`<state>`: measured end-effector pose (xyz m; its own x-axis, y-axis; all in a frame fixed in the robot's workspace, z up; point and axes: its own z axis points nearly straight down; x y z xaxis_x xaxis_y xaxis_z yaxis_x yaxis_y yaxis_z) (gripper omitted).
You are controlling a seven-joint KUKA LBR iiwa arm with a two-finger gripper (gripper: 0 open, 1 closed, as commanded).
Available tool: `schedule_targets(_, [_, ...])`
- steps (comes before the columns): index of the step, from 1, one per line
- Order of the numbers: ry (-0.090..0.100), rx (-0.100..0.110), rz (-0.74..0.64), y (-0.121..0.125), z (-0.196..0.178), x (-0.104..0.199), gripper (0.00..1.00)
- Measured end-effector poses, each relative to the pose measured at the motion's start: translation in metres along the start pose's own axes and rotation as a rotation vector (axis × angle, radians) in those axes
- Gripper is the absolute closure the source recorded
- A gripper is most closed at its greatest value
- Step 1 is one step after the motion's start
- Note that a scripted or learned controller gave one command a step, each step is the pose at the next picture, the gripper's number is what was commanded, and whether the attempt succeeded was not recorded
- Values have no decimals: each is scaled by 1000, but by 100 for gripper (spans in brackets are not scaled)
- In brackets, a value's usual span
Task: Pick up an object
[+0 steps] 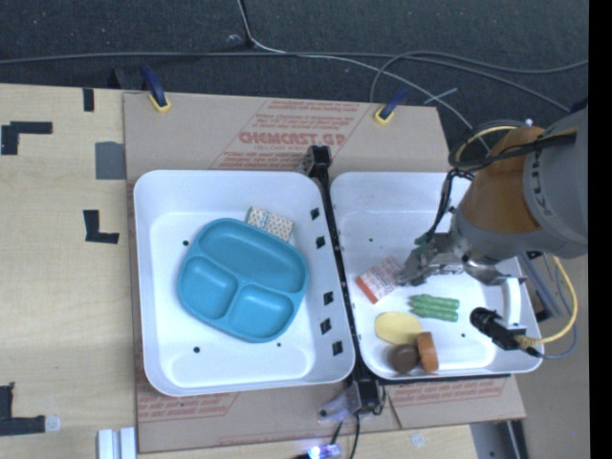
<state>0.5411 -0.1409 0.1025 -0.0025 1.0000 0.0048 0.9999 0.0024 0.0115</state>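
camera view, the 1 angle i've got: my claw [413, 268] is down inside the right bin [382, 191], coming in from 3 o'clock, and its tip sits right at the small white and red packet [376, 281], which lies just to the 9 o'clock side of it. looks like touching or almost touching, but i honestly can't tell whether the claw is spread, clenched, or has anything in it, since the wrist blocks that bit from above. so no claim of a grab from me.

the rest of the pickable stuff is all in that same bin: green bean pod thing [434, 305] at about 5 o'clock from my tip, a yellow lemon-ish piece [398, 327] at 6 o'clock, and a brown lump [404, 358] with an orange slice [427, 352] pressed up against it, further down toward 6. the left bin [153, 256] has a blue divided plate [243, 279] with a patterned sponge-looking block [271, 223] peeking out at its 12 o'clock edge.

what worries me: the packet is flat and thin, so my guess is the tips could skate over it or just shove it toward the divider at 9 o'clock instead of getting under it. if i'm off-center i'd pinch 1 corner and it'd flop out on the lift. the green pod is near enough that a sloppy close might nudge it too.
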Motion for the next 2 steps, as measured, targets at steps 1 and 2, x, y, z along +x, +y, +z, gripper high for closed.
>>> schedule_targets(1, [-6,9,1,4,-42,1,100])
schedule_targets(2, [-6,8,1,14,-88,1,100])
